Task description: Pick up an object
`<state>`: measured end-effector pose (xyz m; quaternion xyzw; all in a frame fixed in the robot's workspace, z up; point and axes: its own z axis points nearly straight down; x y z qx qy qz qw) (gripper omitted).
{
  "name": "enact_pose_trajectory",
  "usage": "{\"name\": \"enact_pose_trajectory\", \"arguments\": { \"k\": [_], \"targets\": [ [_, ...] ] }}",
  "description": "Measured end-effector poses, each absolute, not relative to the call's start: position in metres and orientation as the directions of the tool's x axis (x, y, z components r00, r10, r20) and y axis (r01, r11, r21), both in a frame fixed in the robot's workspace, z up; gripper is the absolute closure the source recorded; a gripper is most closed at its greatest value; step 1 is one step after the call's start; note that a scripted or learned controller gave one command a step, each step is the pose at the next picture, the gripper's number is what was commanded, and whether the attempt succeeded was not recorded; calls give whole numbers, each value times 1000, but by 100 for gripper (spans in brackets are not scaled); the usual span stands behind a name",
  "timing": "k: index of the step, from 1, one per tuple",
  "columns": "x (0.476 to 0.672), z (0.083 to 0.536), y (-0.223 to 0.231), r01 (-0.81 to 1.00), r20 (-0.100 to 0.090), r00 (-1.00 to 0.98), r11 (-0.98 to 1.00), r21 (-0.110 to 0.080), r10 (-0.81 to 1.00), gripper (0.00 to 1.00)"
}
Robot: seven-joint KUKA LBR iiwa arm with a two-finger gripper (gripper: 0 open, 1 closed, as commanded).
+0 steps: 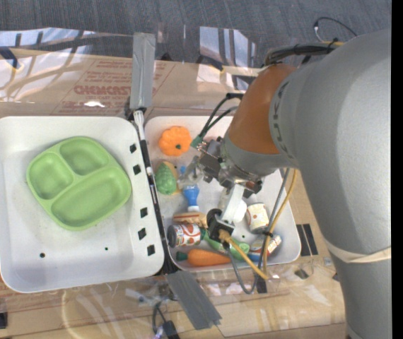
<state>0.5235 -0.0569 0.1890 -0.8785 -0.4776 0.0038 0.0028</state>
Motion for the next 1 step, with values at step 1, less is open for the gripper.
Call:
{"name": "enact_pose_trajectory", "arguments": {
  "k": [1],
  "targets": [
    [475, 197, -129, 809, -3, 588, -588, -5, 809, 0]
  ]
}}
